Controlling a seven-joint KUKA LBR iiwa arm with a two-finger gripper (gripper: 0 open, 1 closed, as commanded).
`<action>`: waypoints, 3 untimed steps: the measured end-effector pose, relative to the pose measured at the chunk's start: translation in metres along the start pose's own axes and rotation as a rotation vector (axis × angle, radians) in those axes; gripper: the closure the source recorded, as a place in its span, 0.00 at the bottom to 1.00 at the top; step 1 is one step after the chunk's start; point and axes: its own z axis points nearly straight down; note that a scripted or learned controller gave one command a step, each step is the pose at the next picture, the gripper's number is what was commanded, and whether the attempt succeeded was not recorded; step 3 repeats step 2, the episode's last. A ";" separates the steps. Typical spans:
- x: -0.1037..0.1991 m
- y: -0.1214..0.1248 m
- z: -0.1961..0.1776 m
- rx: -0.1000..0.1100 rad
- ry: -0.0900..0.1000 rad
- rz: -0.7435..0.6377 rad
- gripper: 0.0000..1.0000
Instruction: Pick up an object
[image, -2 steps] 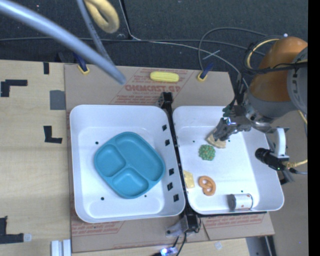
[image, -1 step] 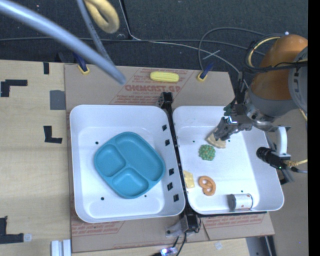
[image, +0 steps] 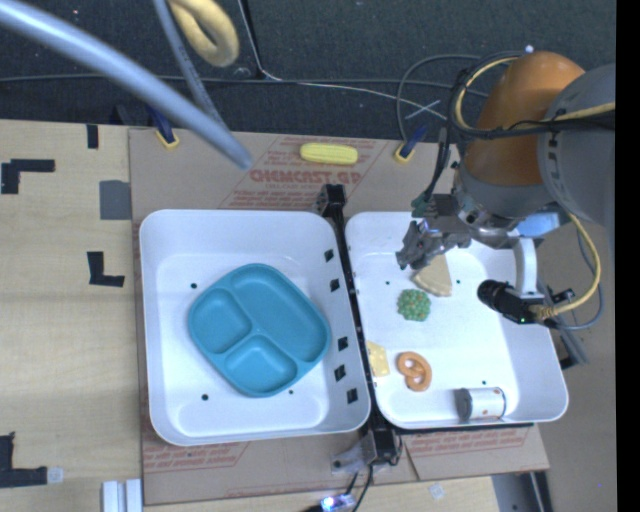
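While fingers (image: 418, 250) hover, state untellable, beside tan wedge (image: 435, 278): bumpy green clump (image: 414, 305), glossy twisted pretzel (image: 414, 370).

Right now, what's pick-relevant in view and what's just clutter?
Job: gripper; right bin with tan wedge, green broccoli, pretzel, yellow piece, grey can.
Lying about: left bin, blue divided plate, yellow banana on the cardboard.

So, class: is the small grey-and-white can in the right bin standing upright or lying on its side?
On its side. The can lies lengthwise on the right bin floor, near its front edge.
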 end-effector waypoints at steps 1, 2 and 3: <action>0.052 0.009 0.015 0.002 -0.001 0.000 1.00; 0.107 0.019 0.007 0.000 0.000 -0.001 1.00; 0.107 0.019 0.007 0.000 0.000 -0.001 1.00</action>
